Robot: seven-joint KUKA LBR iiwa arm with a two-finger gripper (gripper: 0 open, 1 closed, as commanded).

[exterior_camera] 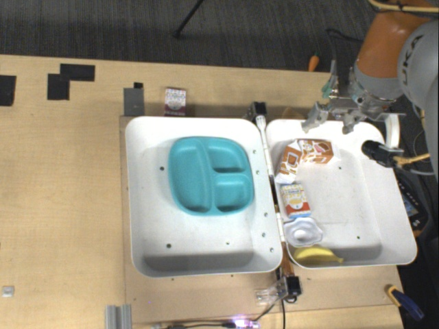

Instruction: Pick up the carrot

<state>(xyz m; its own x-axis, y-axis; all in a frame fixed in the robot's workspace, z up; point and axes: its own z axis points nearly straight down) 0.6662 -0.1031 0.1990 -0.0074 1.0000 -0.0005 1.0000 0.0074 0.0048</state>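
Overhead view of the bench. The left bin (137, 184) carries a teal divided plate (209, 175) lying flat near its middle, where it stands apart from every wall. The right bin (370, 204) holds its loose items in a row along the left wall: a brown-and-white carton (304, 156) at the far end, then a small printed packet (293, 197), a clear plastic cup (302, 231), and a yellow banana-like piece (318, 256) against the near wall. Crowded this way, they offer little free room on their left sides.

The gripper (334, 120) hangs over the far rim of the right bin, just beyond the carton. Its two fingers (314, 120) look spread apart with nothing between them, a stance suited to a descent, not to carrying.

Where the carrot lies cannot be told: no item in the row reads clearly as one. A small orange object (313, 63) at the far bench edge is too small to identify. By this judgement the pick is not yet begun, and the target must first be located.
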